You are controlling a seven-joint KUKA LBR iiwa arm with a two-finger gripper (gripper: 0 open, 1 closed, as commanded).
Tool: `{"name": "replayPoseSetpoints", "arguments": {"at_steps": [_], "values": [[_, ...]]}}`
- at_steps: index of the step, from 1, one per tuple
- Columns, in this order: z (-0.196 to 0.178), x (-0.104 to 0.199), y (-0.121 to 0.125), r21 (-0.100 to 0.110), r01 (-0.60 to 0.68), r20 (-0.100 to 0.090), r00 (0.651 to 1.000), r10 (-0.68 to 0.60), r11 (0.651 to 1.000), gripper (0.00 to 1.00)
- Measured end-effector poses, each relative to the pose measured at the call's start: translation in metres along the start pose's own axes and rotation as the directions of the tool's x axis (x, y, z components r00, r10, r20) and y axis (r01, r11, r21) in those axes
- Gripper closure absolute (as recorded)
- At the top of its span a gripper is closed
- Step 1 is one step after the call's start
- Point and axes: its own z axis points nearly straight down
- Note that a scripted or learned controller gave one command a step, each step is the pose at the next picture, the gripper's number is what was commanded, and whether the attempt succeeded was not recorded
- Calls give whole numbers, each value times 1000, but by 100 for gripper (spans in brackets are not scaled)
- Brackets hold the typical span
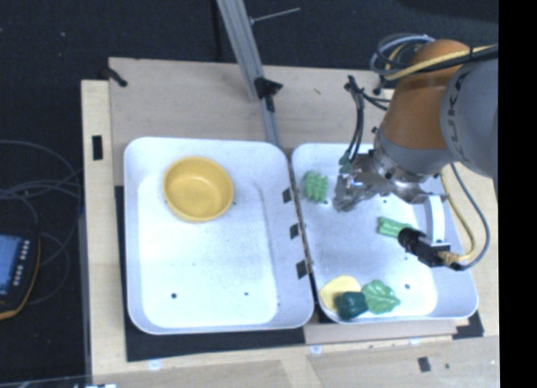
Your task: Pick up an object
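Note:
My gripper (345, 199) hangs over the upper middle of the right bin (361, 248), just right of a small green knobbly object (315, 186). Nothing shows between its fingers. A light green piece (391, 228) lies to the gripper's lower right, partly behind a black cable fitting. Near the bin's front edge a yellow object (336, 286), a dark green block (351, 303) and a light green leaf-like object (381, 296) sit bunched together.
A yellow bowl (198, 188) rests in the upper left of the left bin (210, 285). A grey metal pole (243, 38) slants down from the top to the divider between the bins. Black and yellow cables (432, 252) trail from the wrist over the right bin.

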Motion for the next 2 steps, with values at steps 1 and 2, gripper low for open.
{"name": "replayPoseSetpoints", "arguments": {"at_steps": [1,2], "values": [[-5,60,8,-1,1,-1,1000,-1,1000,100],[-2,112,13,0,1,0,1000,-1,1000,100]]}}
